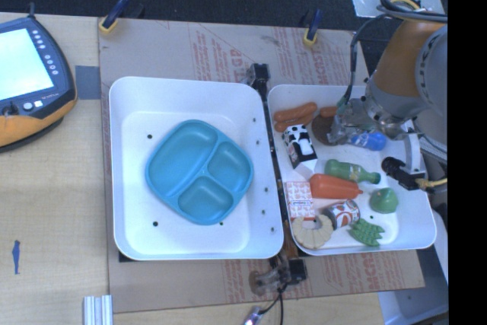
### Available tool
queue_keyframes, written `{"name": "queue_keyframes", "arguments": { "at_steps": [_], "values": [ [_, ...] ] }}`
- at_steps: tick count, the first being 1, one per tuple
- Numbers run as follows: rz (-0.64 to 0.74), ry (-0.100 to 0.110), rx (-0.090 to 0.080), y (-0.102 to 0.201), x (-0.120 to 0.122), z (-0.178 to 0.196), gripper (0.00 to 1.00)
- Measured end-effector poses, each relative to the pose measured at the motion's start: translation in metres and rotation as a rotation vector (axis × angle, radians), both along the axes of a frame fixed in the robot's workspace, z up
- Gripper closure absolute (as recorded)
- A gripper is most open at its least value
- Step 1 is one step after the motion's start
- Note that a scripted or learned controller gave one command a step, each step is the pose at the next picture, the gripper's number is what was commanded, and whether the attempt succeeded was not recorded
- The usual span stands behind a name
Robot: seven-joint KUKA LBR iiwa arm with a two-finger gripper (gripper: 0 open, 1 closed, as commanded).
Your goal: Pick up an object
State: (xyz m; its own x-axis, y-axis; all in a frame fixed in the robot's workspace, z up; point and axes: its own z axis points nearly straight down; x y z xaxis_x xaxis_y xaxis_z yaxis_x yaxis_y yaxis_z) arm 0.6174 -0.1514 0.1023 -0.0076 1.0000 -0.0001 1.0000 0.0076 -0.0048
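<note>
- In the right-hand shallow white bin point(426, 236) your pickable things lie crowded together: a brown sausage-shaped toy point(295, 114) at the far left corner, a black-and-white carton point(300, 146) just below it, a green plastic bottle point(351, 171), an orange carrot-shaped toy point(333, 186) and a round green lump point(384, 200) toward the near right.
- Along that bin's near edge you also have a red-and-white packet point(298, 199), a tan ring-shaped piece point(313, 231), a small red-and-white can point(346, 213) and a dark green leafy toy point(367, 232).
- The grey arm with its orange band point(403, 61) reaches in from the right, and its gripper point(358, 132) sits low over the bin's far side — near a dark brown round item point(326, 135).
- You cannot tell from this view how the jaws stand, nor whether anything lies between them.
- The left white bin point(125, 164) holds a blue divided plastic plate point(199, 171).
- Judged from this, the pick is not yet shown done — a lift is left.
</note>
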Motion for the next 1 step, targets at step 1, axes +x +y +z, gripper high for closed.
{"name": "queue_keyframes", "arguments": {
  "at_steps": [1],
  "values": [
    [0.001,0.003,0.002,0.0003,-0.0003,-0.0002,0.00]
  ]
}}
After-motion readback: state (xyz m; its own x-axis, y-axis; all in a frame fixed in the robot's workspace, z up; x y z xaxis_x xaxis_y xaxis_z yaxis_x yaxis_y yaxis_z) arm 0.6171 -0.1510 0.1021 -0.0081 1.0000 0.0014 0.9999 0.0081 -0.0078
